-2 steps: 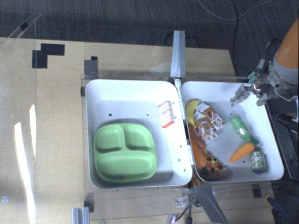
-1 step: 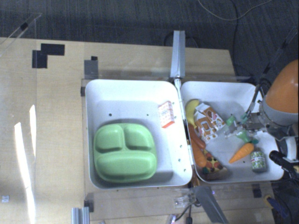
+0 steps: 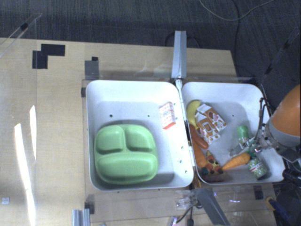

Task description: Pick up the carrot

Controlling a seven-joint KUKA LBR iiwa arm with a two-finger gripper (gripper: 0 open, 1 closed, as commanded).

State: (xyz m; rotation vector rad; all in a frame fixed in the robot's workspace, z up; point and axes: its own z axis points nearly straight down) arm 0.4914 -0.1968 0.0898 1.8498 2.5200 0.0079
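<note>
The carrot (image 3: 236,162) is orange and lies slanted on the floor of the right bin (image 3: 225,91), near the bin's front right corner, with its thick end toward the right. My gripper (image 3: 245,148) hangs just above and behind the carrot's thick end, reaching in from the right under the arm's orange band (image 3: 288,116). I cannot make out whether the gripper touches the carrot.
The right bin also holds a banana (image 3: 192,110), a patterned box (image 3: 209,122), a red sausage (image 3: 198,139), a green bottle (image 3: 242,132), a green can (image 3: 257,168) and small dark items (image 3: 212,169). In the left bin (image 3: 127,89) lie a green divided plate (image 3: 126,152) and a small red-and-white packet (image 3: 167,115).
</note>
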